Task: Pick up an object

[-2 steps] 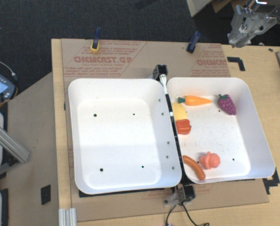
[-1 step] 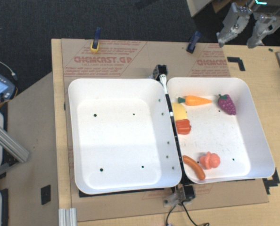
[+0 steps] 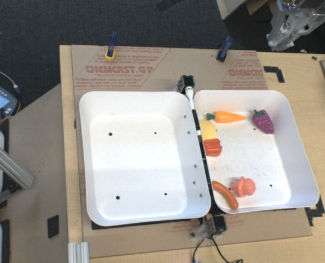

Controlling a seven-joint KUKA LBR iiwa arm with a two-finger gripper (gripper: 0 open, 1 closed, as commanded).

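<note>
The right bin [image 3: 294,147] holds several toy foods. An orange carrot [image 3: 226,116] lies near its far left, with purple grapes [image 3: 263,121] to the right of it. A yellow piece [image 3: 207,129] and a red pepper [image 3: 212,147] sit against the left wall. A brown sausage [image 3: 225,194] and a pink piece [image 3: 243,187] lie near the front edge. My gripper [image 3: 283,34] hangs at the top right of the camera view, beyond the bench's far edge and well away from every object.
The left bin [image 3: 91,147] stands beside the right one on a cardboard sheet [image 3: 151,64]. A blue clamp [image 3: 112,47] and a dark clamp [image 3: 225,48] grip the sheet's far edge. A black hinge strip [image 3: 195,130] runs between the bins.
</note>
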